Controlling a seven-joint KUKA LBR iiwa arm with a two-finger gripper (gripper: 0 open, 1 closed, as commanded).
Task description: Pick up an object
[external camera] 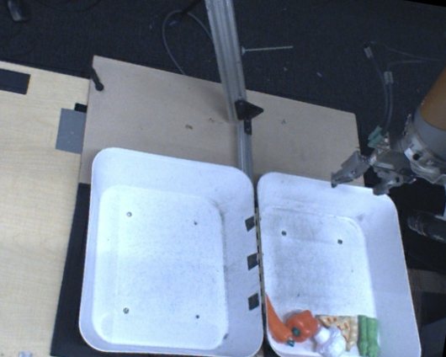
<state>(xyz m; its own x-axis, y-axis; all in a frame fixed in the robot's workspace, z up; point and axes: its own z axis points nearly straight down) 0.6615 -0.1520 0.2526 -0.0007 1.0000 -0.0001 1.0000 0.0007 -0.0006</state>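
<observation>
Small objects lie bunched in the near corner of the right bin (325,251): an orange-red piece (293,324), a tan patterned piece (339,324), a white lump (330,344) and a green piece (368,337). My gripper (361,181) hangs over the far rim of the right bin, well away from that cluster. Its two dark fingers (342,174) are spread apart, open, with nothing between them.
The left bin (158,256) sits beside the right one, joined by black clips (252,260). A slanted metal rail (230,64) runs from the back down to the bins' far junction. Cables lie on the dark floor behind the bench.
</observation>
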